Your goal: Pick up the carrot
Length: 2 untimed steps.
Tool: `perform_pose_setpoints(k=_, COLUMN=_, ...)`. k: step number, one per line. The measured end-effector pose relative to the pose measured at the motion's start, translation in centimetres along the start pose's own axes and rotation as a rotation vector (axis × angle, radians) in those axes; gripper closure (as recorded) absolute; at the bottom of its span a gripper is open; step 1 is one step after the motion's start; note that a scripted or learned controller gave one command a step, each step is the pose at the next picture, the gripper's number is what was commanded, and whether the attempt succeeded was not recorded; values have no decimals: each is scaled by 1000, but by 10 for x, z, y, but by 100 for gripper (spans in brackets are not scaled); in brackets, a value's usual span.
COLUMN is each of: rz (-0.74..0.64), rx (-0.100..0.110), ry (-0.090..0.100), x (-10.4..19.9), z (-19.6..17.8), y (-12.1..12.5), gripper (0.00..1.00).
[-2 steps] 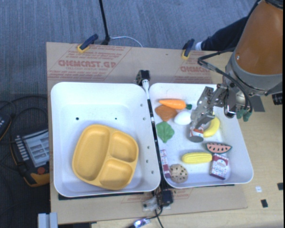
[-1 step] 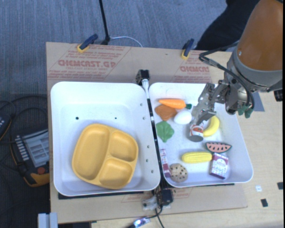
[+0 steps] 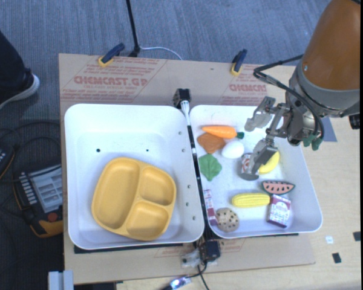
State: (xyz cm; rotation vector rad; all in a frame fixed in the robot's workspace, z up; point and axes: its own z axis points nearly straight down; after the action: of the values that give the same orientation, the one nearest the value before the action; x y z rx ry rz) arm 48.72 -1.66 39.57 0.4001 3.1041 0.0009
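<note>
The carrot, orange with a green stub at its right end, lies flat at the upper left of the right bin. My gripper hovers over that bin just to the right of the carrot. It is open and nothing sits between the fingers. One finger points up-left above the carrot's level, while the other hangs over a small silver can.
Close around the carrot lie an orange wedge, a white egg and a green leaf. Further down are a yellow fruit, watermelon slice, corn, cookie and red box. A yellow divided plate fills the left bin.
</note>
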Motion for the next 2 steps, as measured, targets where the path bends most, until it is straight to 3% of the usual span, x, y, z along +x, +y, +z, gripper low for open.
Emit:
perform_pose_setpoints(k=1, rz=7, rx=5, ry=20, x=-57, z=101, y=48, gripper=0)
perform_pose_setpoints(k=2, rz=55, rx=4, ry=12, x=-100, z=138, y=15, gripper=0)
